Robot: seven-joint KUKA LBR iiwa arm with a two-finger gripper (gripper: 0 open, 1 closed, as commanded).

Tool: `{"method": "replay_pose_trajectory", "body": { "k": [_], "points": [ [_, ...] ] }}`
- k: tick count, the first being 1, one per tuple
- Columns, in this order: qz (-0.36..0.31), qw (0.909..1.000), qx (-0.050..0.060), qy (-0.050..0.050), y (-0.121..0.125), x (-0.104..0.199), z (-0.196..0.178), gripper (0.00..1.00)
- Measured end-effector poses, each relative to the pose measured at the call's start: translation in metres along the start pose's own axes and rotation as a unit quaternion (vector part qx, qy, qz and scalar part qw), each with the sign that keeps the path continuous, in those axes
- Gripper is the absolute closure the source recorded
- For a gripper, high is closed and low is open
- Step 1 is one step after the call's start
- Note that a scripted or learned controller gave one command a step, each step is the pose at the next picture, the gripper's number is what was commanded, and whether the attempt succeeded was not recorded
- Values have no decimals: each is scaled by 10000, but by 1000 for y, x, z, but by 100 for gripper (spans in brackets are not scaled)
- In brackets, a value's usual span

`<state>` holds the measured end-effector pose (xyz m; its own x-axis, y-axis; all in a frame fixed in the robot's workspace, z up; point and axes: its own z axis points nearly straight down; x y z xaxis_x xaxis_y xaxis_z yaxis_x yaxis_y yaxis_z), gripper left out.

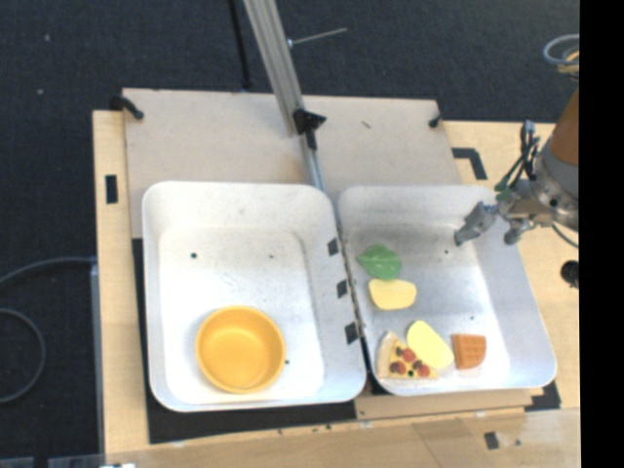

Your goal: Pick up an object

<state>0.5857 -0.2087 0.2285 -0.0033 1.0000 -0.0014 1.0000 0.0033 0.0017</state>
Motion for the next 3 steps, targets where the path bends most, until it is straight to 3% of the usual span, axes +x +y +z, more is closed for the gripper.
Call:
{"method": "replay_pose_trajectory", "body": {
  "k": [1, 3],
  "points": [
    [-3, 10000, 1, -2, 0, 0, 0, 0],
    [6, 10000, 25, 4, 6, 4, 110, 0]
  ]
}}
